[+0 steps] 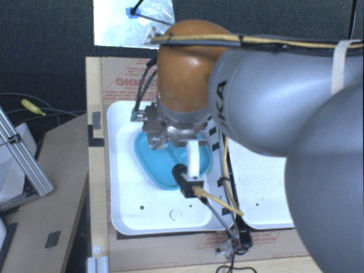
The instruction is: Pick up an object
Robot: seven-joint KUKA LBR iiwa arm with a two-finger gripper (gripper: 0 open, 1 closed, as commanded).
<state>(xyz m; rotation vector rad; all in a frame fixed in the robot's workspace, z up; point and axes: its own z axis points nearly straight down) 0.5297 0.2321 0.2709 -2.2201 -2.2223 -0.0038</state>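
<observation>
A flat light-blue object (154,165), rounded and pointed toward the front, lies in the left white bin (126,209). The arm's wrist hangs directly over it and covers its far and right parts. My gripper (161,142) sits low at the blue object's upper edge, under the grey flange; its fingertips are hidden by the wrist.
The right white bin (259,209) lies beside the left one, mostly covered by the big grey arm. A cardboard sheet (122,75) lies under both bins. A small round mark (176,214) shows on the left bin's front floor. Metal rails (23,158) stand at far left.
</observation>
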